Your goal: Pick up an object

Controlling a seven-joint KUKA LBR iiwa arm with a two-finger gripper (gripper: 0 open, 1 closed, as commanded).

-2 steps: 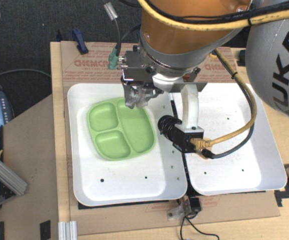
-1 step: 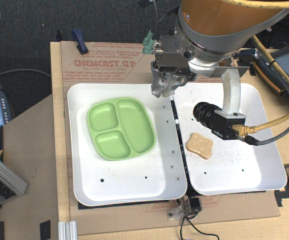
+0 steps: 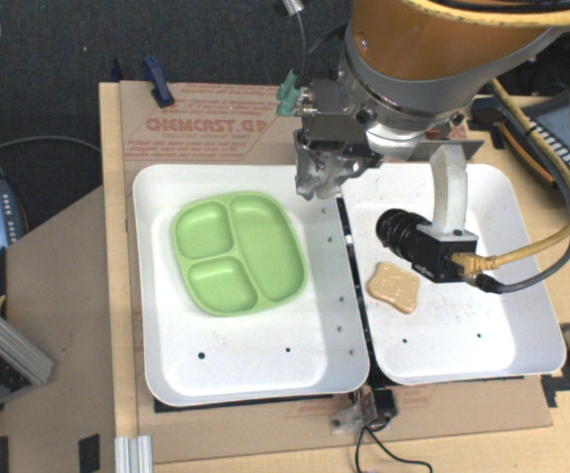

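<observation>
The end effector (image 3: 317, 177) hangs over the far end of the seam between the two white bins, and whether its fingers stand apart or closed cannot be told; nothing seems to sit between them. A tan toast-like piece (image 3: 393, 288) lies nearer the camera and to its right, in the right bin (image 3: 522, 358). The green divided plate (image 3: 238, 254) rests to its left, in the left bin (image 3: 167, 363)

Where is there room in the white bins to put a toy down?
Left bin: bare floor in front of the green tray. Right bin: bare front strip below the toast piece. Crowded around the end effector and black camera.
</observation>
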